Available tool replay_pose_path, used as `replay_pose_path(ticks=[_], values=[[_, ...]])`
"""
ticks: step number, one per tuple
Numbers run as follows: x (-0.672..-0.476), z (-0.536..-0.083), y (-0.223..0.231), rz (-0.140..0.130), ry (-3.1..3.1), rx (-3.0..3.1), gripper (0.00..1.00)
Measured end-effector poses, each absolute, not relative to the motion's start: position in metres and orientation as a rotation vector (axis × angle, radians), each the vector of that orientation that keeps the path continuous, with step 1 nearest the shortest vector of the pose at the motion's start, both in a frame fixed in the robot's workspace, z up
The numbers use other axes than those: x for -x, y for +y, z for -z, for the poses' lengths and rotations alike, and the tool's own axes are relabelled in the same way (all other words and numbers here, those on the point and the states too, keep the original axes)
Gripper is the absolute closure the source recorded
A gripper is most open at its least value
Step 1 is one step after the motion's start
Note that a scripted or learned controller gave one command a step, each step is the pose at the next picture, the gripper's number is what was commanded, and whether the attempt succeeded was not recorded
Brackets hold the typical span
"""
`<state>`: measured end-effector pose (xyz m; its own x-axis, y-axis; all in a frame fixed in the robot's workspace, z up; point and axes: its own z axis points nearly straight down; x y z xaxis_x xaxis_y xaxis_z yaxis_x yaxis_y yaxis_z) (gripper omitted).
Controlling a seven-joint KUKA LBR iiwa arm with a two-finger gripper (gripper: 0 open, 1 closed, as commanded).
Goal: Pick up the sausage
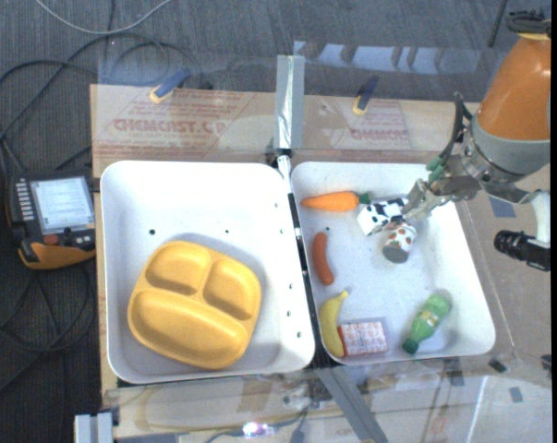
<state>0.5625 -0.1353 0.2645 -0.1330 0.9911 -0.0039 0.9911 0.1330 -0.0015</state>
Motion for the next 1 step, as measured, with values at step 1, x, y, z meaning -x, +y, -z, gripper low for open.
replay_pose_path(ticks=[1], values=[[-0.5754,-0.2310,-0.1153,0.003,2.704,-1.600,1.00]])
